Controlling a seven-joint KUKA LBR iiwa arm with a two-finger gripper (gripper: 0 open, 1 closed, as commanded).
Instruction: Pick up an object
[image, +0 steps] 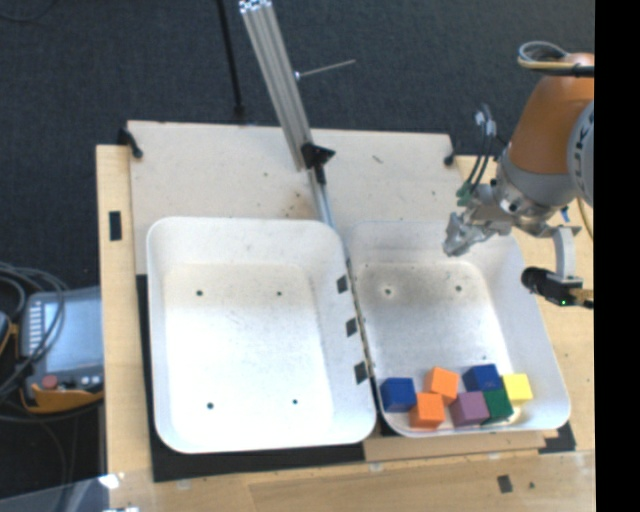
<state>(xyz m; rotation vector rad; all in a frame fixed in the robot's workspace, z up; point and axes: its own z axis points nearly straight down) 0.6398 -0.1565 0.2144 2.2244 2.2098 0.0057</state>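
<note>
Over the far rim of the right bin (520, 300) the end effector (462, 238) hung, and whether its tips were spread or pressed together could not be told. The blocks (460, 396), blue, orange, purple, green and yellow, lay huddled against that bin's near wall, well apart from it. By my judgement the coming move called for travel toward the counter's (115, 300) near edge, then a descent.
</note>
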